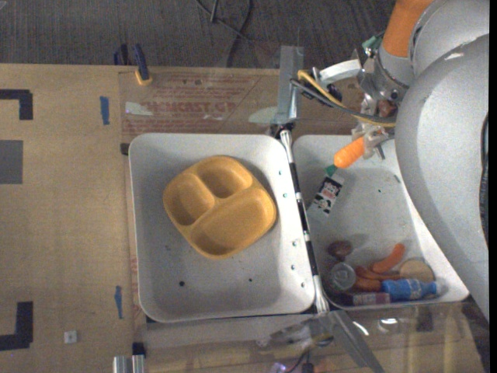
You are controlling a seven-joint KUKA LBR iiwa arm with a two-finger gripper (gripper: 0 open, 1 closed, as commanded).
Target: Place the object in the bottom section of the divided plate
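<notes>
Arm (446, 123): smooth grey rounded casing, orange band (404, 18) above wrist. Yellow and black cables (322, 88) at wrist. Metal tool (371, 140) fittings.

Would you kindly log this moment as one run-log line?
gripper: holding carrot over right bin | divided plate: in left bin | placement: pending

Two white bins (155, 286), one yellow divided plate (220, 206), one carrot (349, 153), one blue bottle (408, 289)
</notes>
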